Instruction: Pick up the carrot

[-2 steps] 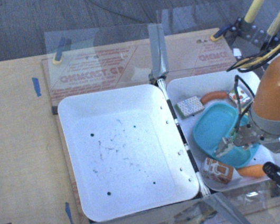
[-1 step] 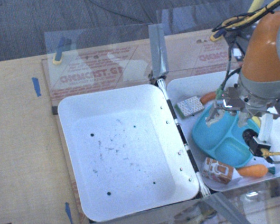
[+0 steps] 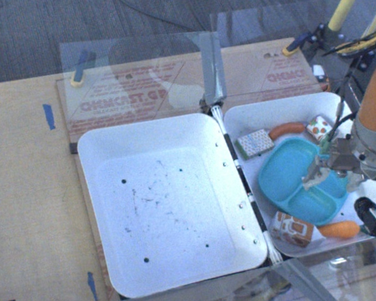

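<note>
Orange, one carrot (image 3: 340, 230) lies beside one blue plate (image 3: 290, 178); end effector (image 3: 320, 175) grip state unclear.

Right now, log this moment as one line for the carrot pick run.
tool: over blue plate, right bin | carrot: bin's near edge, apart from tool | grasp: not yet done
</note>
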Controlling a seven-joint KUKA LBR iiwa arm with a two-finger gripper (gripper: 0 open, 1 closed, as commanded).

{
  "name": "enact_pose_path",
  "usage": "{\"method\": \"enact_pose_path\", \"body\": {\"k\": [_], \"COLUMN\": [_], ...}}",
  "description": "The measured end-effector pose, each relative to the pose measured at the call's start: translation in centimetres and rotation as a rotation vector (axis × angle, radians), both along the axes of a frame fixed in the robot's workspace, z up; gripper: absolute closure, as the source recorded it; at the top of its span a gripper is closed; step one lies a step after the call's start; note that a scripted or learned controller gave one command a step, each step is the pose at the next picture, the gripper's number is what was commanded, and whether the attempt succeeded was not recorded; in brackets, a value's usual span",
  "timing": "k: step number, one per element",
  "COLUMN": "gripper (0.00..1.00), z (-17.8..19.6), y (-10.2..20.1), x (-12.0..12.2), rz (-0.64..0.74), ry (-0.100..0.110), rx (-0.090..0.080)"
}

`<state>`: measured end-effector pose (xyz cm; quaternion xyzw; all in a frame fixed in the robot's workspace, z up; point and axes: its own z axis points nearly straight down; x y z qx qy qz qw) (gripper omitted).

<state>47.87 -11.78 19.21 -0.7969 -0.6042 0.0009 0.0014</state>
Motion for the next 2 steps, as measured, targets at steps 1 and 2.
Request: {"method": "enact_pose_path", "body": {"k": [1, 2], "gripper": [0.00, 0.00], "z": [8.1, -2.0], "y": [0.4, 1.6], "x": [0.1, 4.2], "rz": [-0.407, -0.160], "ry": [-0.002, 0.001], "rx": [-0.003, 0.000]}}
